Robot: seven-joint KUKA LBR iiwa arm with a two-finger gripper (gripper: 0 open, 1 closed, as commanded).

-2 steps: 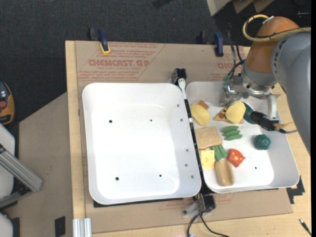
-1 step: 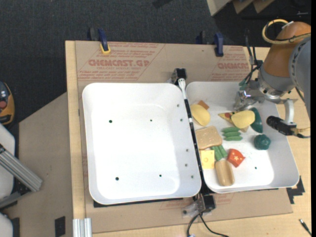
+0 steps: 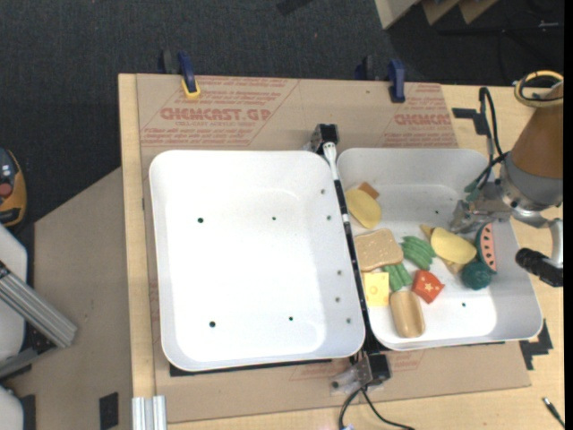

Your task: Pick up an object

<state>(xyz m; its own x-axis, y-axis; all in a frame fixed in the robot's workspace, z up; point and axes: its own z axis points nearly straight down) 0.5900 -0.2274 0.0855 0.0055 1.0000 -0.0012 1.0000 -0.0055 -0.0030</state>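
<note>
arm (image 3: 537,155) at frame right, its jaws' state unclear, above toy food (image 3: 407,271) in the right bin (image 3: 394,164).

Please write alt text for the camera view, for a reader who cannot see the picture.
The grey arm reaches from the right into the right bin, its gripper low over a pile of toy food that includes a bread slice and a lemon. The left bin lies beside it on the bench.
</note>
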